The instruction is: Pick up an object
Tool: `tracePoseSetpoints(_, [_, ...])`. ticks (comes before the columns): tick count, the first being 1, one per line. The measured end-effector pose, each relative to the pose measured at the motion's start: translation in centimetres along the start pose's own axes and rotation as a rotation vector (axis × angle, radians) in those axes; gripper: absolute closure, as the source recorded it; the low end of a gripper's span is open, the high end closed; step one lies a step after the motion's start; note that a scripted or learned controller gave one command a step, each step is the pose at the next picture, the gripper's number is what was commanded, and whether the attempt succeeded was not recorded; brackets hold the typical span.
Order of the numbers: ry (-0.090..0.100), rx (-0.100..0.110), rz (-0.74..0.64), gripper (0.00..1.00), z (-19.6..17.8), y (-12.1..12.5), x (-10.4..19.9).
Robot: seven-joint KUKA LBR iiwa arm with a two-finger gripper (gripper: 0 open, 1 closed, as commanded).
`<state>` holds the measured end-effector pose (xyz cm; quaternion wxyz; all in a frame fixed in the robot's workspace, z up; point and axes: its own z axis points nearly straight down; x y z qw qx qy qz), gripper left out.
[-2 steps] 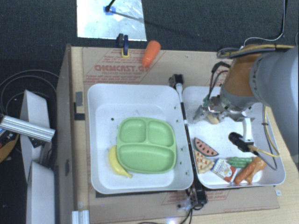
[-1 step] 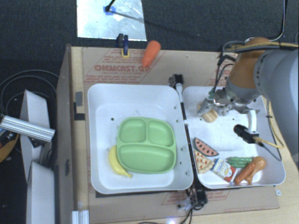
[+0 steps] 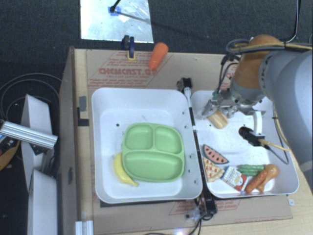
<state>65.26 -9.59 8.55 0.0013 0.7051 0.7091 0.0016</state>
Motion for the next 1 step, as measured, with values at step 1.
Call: tracePoseSetpoints(1, [0.001, -0.001, -0.001, 1.0, -1.06, 0.04, -0.02])
